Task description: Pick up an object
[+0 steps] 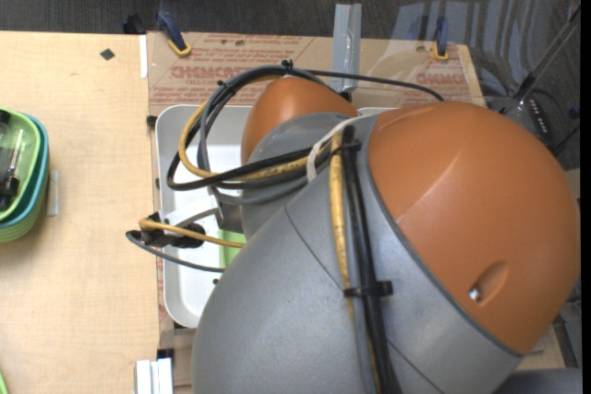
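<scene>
Grey-and-orange arm (pixel 397 244) looms over the white bin (pixel 185 291), covering most of it | gripper state: cannot tell, hidden under the arm | object to pick: none identifiable; a yellow-green sliver (pixel 233 240) peeks by the cables (pixel 175 235) | direction from gripper to object: cannot tell.

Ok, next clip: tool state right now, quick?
Tool: cannot be told. The arm itself covers the white bin where it reaches down.
</scene>
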